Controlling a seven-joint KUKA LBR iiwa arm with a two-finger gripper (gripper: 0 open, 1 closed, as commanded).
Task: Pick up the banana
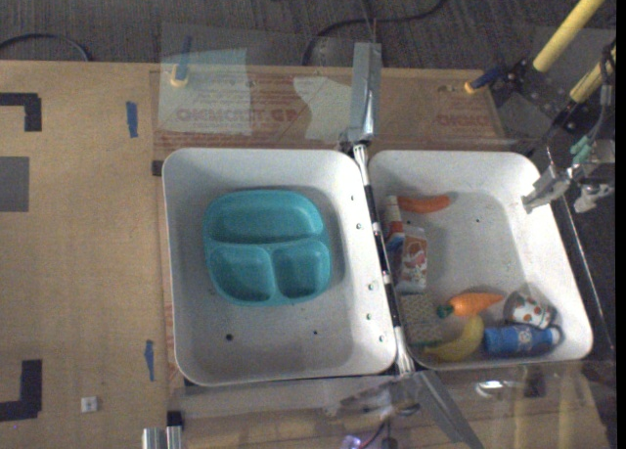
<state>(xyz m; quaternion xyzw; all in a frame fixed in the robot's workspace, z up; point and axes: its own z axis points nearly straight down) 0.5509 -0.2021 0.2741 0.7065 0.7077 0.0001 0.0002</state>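
The yellow banana [460,342] lies curved near the front wall of the right bin [489,178], touching a blue bottle [518,340] on its right. An orange carrot [474,302] lies just behind it. My gripper [568,193] hangs over the right bin's right rim, well behind and to the right of the banana. Its two pale fingers stand apart with nothing between them.
A white cup with red spots [529,312] stands by the blue bottle. A small carton [412,259], a slim bottle [393,217] and an orange vegetable [424,203] lie along the right bin's left and back. The left bin [196,339] holds a teal divided plate [266,245].
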